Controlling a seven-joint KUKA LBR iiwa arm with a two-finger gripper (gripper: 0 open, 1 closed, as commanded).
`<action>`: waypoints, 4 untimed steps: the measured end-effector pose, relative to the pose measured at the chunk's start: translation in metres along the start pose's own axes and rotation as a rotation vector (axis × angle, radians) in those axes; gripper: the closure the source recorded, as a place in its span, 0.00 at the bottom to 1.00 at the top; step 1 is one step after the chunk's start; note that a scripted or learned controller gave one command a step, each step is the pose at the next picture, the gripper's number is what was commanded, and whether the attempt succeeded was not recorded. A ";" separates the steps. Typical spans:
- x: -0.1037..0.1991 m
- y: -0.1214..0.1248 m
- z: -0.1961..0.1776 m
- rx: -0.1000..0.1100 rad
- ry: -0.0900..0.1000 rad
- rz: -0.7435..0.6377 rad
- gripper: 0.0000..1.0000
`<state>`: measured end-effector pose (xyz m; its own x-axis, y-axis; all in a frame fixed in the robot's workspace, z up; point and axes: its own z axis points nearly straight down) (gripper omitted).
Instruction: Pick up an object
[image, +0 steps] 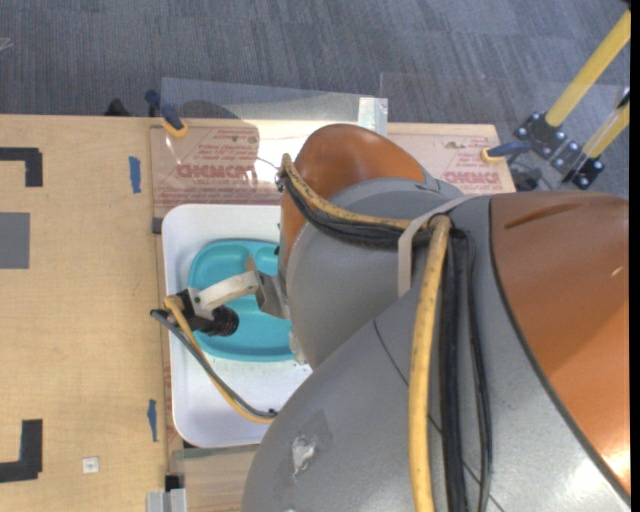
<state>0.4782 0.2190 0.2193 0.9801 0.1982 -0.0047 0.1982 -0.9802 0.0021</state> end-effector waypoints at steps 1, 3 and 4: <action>0.003 -0.005 -0.122 0.003 0.012 -0.225 1.00; 0.063 0.008 -0.008 0.002 0.009 -0.058 1.00; 0.039 0.000 0.115 -0.002 0.027 -0.399 1.00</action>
<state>0.5164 0.2260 0.1038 0.8257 0.5637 0.0208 0.5637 -0.8260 0.0070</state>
